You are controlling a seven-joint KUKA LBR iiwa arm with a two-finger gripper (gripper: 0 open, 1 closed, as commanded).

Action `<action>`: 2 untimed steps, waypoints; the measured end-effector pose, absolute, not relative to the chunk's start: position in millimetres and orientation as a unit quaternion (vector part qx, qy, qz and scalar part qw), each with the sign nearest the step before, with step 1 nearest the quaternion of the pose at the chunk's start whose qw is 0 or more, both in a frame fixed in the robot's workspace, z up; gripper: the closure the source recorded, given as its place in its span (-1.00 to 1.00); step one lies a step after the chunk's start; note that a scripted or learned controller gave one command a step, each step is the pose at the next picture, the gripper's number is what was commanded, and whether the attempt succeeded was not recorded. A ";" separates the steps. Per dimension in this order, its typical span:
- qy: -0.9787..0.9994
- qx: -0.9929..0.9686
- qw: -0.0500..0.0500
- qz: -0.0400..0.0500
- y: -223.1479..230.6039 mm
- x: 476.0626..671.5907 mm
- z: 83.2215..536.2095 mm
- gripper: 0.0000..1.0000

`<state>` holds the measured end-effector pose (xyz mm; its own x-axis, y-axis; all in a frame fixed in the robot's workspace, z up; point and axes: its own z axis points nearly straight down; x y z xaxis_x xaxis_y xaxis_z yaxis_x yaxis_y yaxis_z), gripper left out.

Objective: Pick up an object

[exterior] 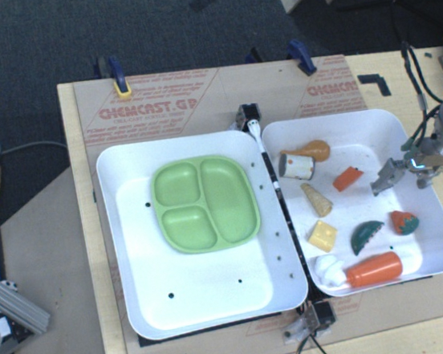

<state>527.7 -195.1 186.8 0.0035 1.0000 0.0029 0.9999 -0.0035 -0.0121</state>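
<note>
The worktop fills the middle of the frame, brown board with red lettering, blue clamps at its top edge. On it, two white bins side by side: the left bin centre-left, the right bin centre-right. In the left bin sits the green divided plate, three compartments, flat on the floor toward the top. Over to the right bin, where the pickable things lie. Largest, the orange cylinder along the bottom wall, touching a white lump at its left end. Up top, the tan pear-like piece just beside a white cup on its side. Below those, the pale cone, then the yellow cheese wedge. Centre, the small red-orange block. Lower right, the dark green slice near the red strawberry-like piece. My end effector hangs at the right edge of the frame over the right bin's right side, above the strawberry; whether it is spread or closed, I cannot tell, and I see nothing in it.
</note>
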 end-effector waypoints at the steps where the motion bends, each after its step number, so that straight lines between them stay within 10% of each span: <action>1: -0.707 -0.707 0.000 0.000 -195.0 530.9 193.1 -1.00; 2: -0.707 -0.707 0.003 0.001 -192.7 520.3 143.6 -1.00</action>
<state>520.3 -192.7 143.6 0.0008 1.0000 0.0029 1.0000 -0.0007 -0.0066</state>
